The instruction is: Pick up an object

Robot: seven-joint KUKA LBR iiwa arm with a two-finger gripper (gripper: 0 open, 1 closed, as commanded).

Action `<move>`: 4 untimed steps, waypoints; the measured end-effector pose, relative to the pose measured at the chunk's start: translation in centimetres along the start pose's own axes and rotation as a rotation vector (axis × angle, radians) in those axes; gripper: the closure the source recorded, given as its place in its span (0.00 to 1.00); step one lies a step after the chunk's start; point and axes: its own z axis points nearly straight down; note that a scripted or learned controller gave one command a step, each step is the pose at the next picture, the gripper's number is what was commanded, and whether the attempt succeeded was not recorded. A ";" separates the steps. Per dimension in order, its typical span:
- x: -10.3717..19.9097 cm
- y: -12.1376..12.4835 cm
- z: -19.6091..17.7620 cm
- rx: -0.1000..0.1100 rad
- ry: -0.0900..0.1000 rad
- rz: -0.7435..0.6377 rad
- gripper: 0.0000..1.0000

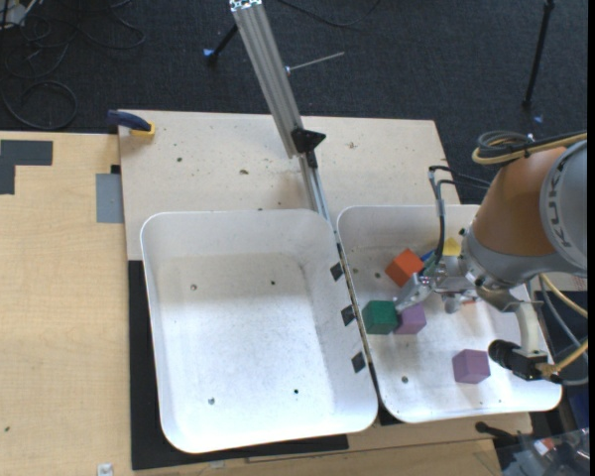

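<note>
In the right bin (416, 405) lie several small blocks. An orange block (406, 265) sits toward the back. A green block (381, 316) rests near the left wall, touching a purple block (412, 319) on its right. Another purple block (470, 366) lies nearer the front. A bit of yellow and blue (448, 248) peeks out beside the arm. My gripper (428, 288) hangs low over the bin, between the orange block and the green and purple pair. The wrist hides much of it, and no block shows between its fingers.
The left bin (178, 266) stands beside the right one, with a row of black clips (345, 313) along the shared wall. A slanted metal pole (276, 82) rises behind the bins. The bulky arm (531, 216) covers the right bin's far right side.
</note>
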 end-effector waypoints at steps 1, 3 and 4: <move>-0.3 0.0 -1.2 -0.003 -0.001 0.008 1.00; -0.6 0.9 -11.7 -0.010 -0.003 -0.001 1.00; -0.7 0.9 -16.1 -0.010 -0.003 -0.002 1.00</move>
